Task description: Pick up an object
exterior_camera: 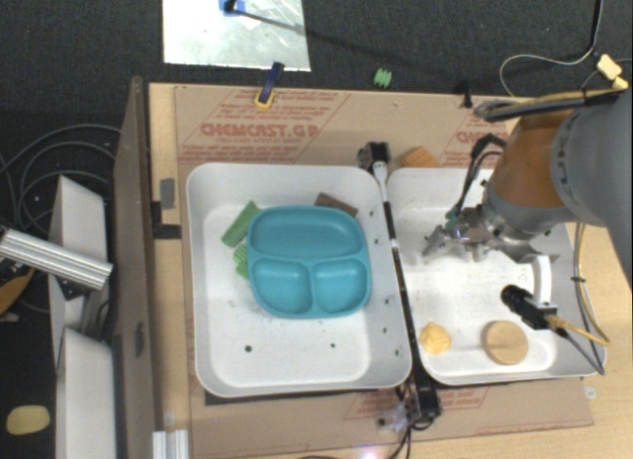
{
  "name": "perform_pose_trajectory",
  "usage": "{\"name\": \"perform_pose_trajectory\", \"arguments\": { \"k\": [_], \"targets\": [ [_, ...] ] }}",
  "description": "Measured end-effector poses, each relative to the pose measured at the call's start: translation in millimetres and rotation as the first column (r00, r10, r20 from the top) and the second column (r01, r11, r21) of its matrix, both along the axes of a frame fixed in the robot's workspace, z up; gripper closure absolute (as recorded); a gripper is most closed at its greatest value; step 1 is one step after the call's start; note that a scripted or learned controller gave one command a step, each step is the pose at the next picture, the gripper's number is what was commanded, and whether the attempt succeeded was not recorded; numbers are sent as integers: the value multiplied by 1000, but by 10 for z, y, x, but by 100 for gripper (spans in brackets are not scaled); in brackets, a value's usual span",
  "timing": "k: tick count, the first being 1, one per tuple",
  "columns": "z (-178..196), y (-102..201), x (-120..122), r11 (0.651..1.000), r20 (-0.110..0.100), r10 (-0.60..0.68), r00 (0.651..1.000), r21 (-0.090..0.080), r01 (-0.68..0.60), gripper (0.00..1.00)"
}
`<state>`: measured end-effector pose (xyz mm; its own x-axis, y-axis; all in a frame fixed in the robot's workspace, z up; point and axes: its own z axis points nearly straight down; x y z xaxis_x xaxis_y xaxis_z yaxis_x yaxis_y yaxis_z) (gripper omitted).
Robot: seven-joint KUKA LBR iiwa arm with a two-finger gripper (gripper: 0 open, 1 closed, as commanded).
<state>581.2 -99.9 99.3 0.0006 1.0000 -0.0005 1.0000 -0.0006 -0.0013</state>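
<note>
The gripper (447,239) hangs over the right bin (415,190), near its left wall; how its jaws stand cannot be told. A yellow lump (435,337) and tan disc (506,341) lie along that bin's front edge. Cardboard (259,131) behind reads "CHEMCAST".

Behind the bench, a shiny metal sheet (235,10) lies on the dark floor (79,51), with a small blue piece (233,6) on it. A green clip (383,77) rests near the bench's back edge. The cardboard sheet (297,121) under the bins carries red printed letters, and a blue and yellow clamp (268,86) sits at its top edge. On the left, black cables (45,165) curl on the floor beside a silver metal bar (54,257).
</note>
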Motion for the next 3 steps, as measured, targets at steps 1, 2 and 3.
{"name": "perform_pose_trajectory", "arguments": {
  "k": [1, 2, 3],
  "targets": [
    [-139, -429, 754, 1000, 11, 5, 1000, -3, -5, 0],
    [-151, 123, 362, 1000, -1, 7, 1000, 2, -7, 0],
    [-35, 95, 388, 1000, 6, 6, 1000, 1, -6, 100]
  ]
}}
